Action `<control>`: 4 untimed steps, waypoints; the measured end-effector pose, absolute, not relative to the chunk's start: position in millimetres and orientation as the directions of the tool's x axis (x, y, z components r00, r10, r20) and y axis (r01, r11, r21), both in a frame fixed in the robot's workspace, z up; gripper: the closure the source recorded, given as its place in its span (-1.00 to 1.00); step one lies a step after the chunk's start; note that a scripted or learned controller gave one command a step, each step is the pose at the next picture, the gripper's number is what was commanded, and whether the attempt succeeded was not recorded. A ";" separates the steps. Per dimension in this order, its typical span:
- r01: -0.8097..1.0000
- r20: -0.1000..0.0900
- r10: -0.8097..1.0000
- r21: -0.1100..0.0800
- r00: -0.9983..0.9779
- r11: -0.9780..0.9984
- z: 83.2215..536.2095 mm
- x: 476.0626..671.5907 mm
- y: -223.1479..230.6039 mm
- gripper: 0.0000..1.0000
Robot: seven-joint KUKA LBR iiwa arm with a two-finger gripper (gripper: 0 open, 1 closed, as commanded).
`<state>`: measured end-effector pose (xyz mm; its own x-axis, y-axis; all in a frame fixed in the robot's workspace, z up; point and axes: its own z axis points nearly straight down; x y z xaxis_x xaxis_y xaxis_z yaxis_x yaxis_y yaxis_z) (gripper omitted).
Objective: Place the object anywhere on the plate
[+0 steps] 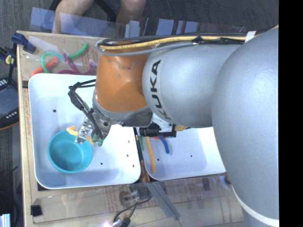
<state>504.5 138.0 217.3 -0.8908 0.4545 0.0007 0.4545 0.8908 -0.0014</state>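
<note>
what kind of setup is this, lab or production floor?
Most likely a research lab. A KUKA arm works over two shallow white bins on a taped-up bench, colourful toy-like items lie beside them, and someone's bare legs are at the bench's far edge.

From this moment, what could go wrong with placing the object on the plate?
1. The pincer hangs at the rim of the blue plate, so a release might land the small yellow object on the edge, and it may slide off.
2. Pressing lower could tip or push the plate across the left bin.
</note>
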 end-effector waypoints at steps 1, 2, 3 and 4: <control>0.368 0.003 0.368 -0.002 -0.930 0.930 145.0 527.8 105.2 1.00; 0.212 0.002 0.212 -0.001 -0.977 0.977 191.8 495.9 95.2 1.00; -0.004 0.001 -0.004 -0.001 -1.000 1.000 206.9 489.5 164.3 1.00; -0.004 0.001 -0.004 -0.001 -1.000 1.000 207.0 489.7 164.1 -1.00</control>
